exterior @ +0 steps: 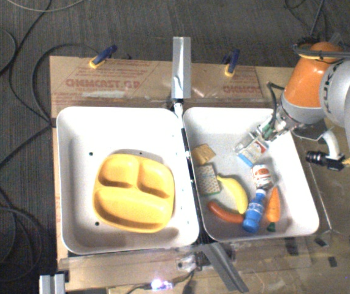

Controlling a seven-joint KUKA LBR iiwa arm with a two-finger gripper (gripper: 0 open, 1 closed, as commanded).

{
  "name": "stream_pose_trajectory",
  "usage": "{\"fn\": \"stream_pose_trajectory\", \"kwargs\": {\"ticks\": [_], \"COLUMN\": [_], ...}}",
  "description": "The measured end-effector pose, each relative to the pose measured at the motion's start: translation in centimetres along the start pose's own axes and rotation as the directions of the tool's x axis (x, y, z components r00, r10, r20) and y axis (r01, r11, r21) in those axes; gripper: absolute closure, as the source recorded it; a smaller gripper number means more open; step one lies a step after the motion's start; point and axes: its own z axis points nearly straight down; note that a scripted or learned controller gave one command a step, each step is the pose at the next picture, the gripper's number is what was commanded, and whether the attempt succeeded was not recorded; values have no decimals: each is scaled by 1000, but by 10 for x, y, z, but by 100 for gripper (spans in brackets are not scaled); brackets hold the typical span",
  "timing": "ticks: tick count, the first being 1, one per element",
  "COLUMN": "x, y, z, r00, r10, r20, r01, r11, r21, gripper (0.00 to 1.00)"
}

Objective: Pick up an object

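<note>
The gripper (252,144) hangs low over the right bin (224,122), just above the small jar (262,176). Can't really tell its state. Probably lining up on that cluttered pile near the banana (235,192).

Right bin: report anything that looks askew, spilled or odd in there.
Nothing spilled or damaged. The right bin is just cluttered: the banana, sausage, blue bottle and carrot lie crowded together at mixed angles near its front. The yellow tray sits slightly skewed in the left bin.
</note>
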Motion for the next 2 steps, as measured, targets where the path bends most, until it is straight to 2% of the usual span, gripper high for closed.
{"fn": "stream_pose_trajectory", "kwargs": {"ticks": [1, 2], "x": [-19, -22], "y": [23, 25], "z": [10, -1], "r00": [999, 1000], "r10": [23, 20], "r20": [-30, -10], "r01": [-22, -20], "r11": [1000, 1000], "r21": [15, 6], "gripper": [0, 100]}}
